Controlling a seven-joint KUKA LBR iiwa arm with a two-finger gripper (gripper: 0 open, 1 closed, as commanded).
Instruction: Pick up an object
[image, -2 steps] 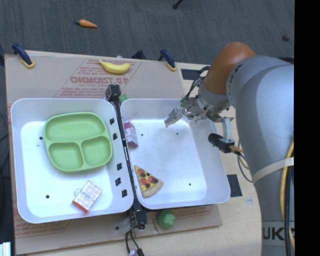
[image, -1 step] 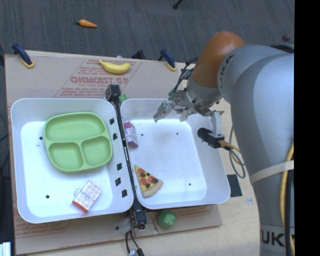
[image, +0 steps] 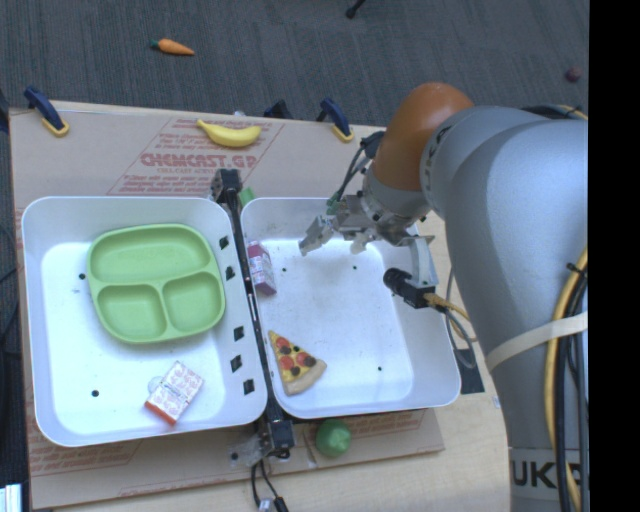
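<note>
Camera view: jaws (image: 335, 232) hover over the right bin's (image: 420, 375) far side, apparently open and empty; pizza slice (image: 297, 363) lies well apart, near the front-left corner.

Green tray (image: 155, 280) (yellow banana (image: 230, 132))

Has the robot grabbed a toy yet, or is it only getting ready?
Nothing is picked up yet. The gripper hangs over the back of the right bin with nothing between its fingers. The pizza slice and the small carton lie in that bin; the green plate and the packet lie in the left bin. Left to do: come down, close on one, lift.
</note>
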